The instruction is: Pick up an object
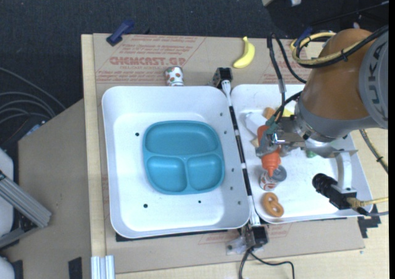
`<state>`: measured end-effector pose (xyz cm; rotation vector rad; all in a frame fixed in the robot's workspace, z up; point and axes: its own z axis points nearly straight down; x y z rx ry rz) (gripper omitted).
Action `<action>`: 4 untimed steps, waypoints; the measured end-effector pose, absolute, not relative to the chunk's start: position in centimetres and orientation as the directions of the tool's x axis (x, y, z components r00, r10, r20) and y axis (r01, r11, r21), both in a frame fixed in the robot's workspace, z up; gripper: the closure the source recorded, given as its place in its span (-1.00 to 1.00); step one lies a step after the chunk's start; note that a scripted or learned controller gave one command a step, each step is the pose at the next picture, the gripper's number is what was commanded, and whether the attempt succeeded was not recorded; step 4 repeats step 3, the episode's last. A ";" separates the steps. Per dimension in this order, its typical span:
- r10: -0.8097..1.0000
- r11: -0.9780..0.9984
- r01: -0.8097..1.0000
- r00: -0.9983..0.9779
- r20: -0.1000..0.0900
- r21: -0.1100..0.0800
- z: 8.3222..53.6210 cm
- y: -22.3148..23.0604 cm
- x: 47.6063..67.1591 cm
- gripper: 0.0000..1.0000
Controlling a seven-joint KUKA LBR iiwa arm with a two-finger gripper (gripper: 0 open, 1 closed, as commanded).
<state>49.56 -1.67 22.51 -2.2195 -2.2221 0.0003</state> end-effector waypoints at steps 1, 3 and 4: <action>1.000 0.002 1.000 -0.002 0.001 -0.001 25.2 6.5 47.9 1.00; 1.000 0.000 1.000 0.000 -0.001 0.000 27.3 5.2 50.8 1.00; 1.000 0.000 1.000 0.000 -0.001 0.000 27.3 5.2 50.8 1.00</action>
